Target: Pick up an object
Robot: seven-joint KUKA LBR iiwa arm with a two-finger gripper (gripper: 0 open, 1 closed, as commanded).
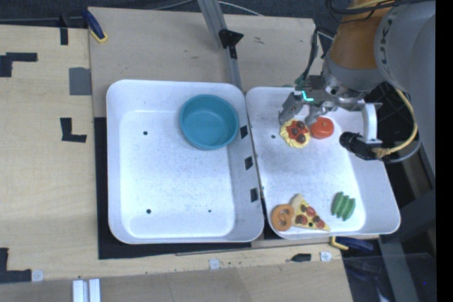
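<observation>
Yellow toy pizza (pixel 294 133) lies at twelve o'clock in the right bin (pixel 368 219), the gripper (pixel 302 112) spread open just above it; descend straight, close evenly.

A blue bowl (pixel 208 122) sits in the left bin (pixel 134 173).

Tan bench (pixel 42 152), two white bins (pixel 134 173) side by side, black mat (pixel 101 187) under left bin
</observation>
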